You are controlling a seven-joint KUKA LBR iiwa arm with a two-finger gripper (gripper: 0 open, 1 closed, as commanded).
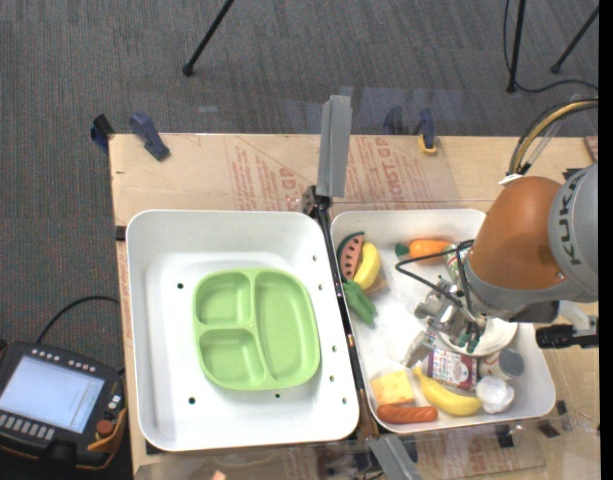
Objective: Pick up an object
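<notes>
Banana [448,393] looks like the likeliest target, lying at the near edge of the right bin [386,223], wedged between a cheese wedge [393,384] and a little carton [449,365]. I'd drop straight down, go slow. Gripper [438,320] hangs low over the clutter, arm bent in from the right; grip, can't tell.

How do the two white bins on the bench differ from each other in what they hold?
The left white bin holds a single item, a green three-compartment plastic tray, lying flat. The right white bin holds many small toy foods, among them a yellow banana and an orange carrot. The gripper is over the right bin, not the left. Both bins are shallow, white and rounded at the corners.
</notes>
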